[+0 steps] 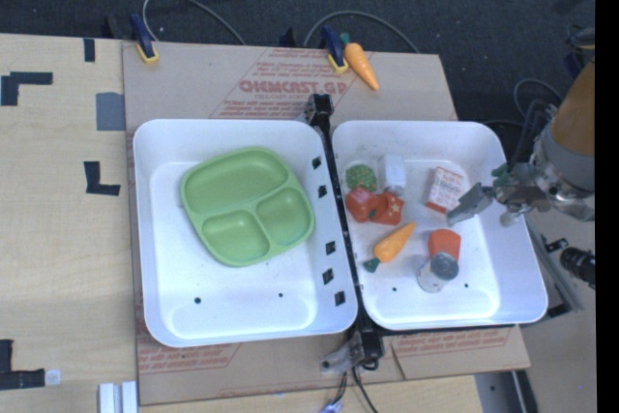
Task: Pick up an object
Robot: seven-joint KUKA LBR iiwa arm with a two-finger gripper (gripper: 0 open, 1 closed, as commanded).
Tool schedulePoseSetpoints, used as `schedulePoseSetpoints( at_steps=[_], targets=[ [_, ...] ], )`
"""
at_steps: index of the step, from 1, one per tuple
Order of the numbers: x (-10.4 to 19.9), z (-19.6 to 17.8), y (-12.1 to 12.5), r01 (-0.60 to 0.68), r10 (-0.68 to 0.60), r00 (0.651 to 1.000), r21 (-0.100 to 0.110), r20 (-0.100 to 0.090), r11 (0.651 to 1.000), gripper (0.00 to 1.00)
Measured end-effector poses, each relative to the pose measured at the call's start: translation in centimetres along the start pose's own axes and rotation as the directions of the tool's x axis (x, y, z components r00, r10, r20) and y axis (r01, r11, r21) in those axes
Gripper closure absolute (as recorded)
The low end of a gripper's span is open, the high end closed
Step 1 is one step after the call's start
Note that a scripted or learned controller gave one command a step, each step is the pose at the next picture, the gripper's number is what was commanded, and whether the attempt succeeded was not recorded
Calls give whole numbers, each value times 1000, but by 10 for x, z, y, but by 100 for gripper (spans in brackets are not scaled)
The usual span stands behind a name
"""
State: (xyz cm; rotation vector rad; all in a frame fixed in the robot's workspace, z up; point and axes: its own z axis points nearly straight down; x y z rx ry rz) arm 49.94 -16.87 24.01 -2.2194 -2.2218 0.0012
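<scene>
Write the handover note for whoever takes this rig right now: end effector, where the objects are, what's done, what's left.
End effector: over the right bin's right side, nothing visibly held.
Right bin holds a toy carrot, red pieces, a green item, a red-and-white carton, a small white item and an orange-capped container.
Left bin: green divided plate.
Second carrot lies on the cardboard behind the bins.
Done: nothing picked. Left: grasp and lift one object.
</scene>
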Motion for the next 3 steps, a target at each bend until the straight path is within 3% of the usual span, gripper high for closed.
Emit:
schedulePoseSetpoints(
  at_steps=[1,2,3],
  targets=[
    [-16,154,9,0,0,1000,-5,1,1000,0],
    [-17,144,10,-1,1,1000,-6,2,1000,100],
    [40,61,88,1,-1,1000,-2,0,1000,100]
  ],
)
